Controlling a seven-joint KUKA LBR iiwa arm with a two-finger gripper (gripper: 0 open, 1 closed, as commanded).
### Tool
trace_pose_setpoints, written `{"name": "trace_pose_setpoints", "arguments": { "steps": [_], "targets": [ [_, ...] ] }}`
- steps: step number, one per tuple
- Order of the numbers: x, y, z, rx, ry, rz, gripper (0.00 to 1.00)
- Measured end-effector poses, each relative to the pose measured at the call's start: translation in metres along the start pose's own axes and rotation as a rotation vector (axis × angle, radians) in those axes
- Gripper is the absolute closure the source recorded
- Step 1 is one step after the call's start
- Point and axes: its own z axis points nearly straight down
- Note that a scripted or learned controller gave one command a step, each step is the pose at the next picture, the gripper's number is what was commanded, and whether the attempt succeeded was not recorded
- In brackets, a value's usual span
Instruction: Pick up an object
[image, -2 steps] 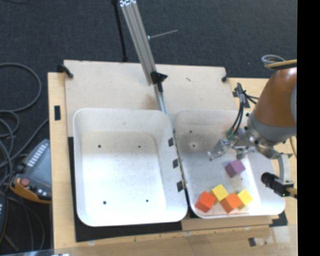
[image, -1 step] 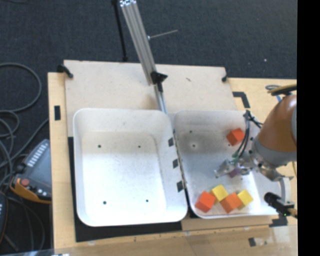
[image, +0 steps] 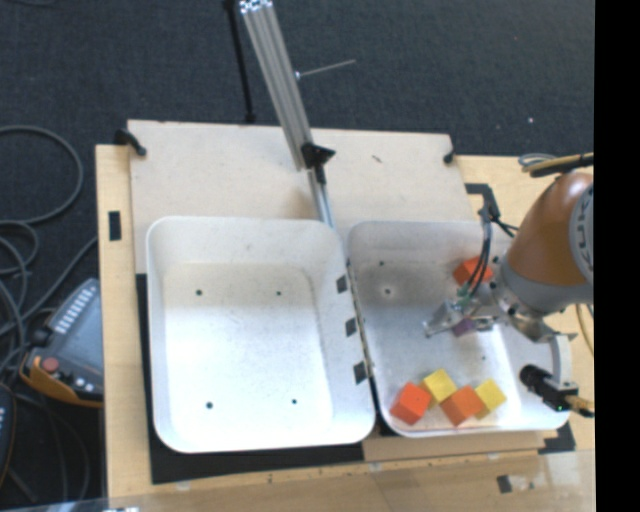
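No legible writing (blocks (image: 447, 396) unmarked)

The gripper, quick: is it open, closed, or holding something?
Gripper: low inside the right bin, but open, closed or holding cannot be told.

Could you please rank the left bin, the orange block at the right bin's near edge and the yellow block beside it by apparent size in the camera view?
1. left bin
2. orange block
3. yellow block; close to the orange block, so this ranking is tentative.
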Motion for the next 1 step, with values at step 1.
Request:
{"name": "trace_pose_setpoints", "arguments": {
  "steps": [1],
  "targets": [
    [-0.0078,0.0212,0.0080,0.012,0.004,0.001,0.00]
  ]
}}
